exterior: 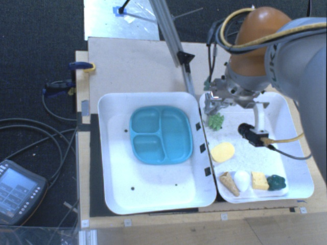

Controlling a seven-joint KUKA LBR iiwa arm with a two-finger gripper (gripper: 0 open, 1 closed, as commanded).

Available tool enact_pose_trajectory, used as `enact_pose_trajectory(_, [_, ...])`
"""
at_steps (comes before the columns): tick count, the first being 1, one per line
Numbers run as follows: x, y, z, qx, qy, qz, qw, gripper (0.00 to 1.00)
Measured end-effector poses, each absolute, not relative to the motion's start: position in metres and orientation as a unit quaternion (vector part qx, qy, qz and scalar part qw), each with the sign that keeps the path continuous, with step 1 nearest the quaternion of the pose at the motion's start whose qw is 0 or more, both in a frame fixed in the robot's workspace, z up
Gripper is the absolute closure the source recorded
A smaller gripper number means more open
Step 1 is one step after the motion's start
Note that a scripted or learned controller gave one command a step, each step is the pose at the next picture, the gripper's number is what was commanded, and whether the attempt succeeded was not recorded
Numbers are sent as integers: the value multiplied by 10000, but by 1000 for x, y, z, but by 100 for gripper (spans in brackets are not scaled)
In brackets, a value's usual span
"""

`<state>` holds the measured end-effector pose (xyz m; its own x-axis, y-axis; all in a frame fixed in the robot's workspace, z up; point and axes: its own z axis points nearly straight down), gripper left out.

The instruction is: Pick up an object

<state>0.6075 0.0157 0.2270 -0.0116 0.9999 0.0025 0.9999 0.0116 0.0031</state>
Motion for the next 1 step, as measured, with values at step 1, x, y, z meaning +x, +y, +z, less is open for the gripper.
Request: enact_pose_trajectory(1, [625,71,239,7030,7112,27,4,100])
